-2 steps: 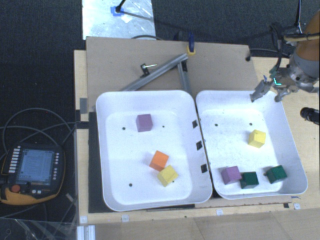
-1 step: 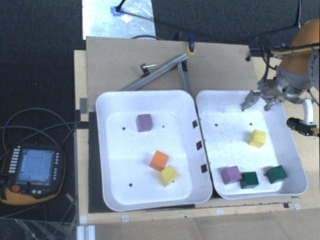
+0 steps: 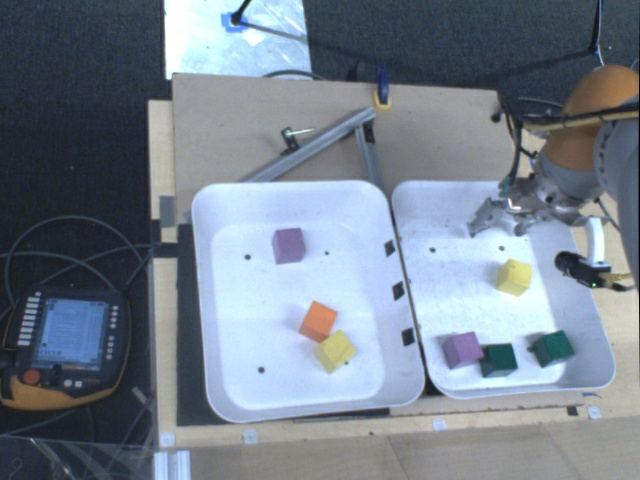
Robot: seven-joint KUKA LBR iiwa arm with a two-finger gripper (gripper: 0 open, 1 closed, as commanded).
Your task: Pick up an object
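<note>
My gripper (image 3: pixel 497 221) hangs over the back of the right bin (image 3: pixel 432 208), its fingers spread open with nothing between them. A yellow block (image 3: pixel 514 277) lies in front of it, a short way nearer the camera. Along the right bin's front sit a purple block (image 3: pixel 462 349), a dark green block (image 3: pixel 498 359) touching it, and another green block (image 3: pixel 551 348). The left bin (image 3: pixel 215 208) holds a purple block (image 3: pixel 288 245), an orange block (image 3: pixel 318 320) and a yellow block (image 3: pixel 335 351) touching the orange one.
A metal bar (image 3: pixel 310 145) lies on the brown board behind the bins. A teach pendant (image 3: pixel 62 345) with its cable rests on the floor at the left. The arm's grey body and orange band (image 3: pixel 600 98) stand at the right bin's back right.
</note>
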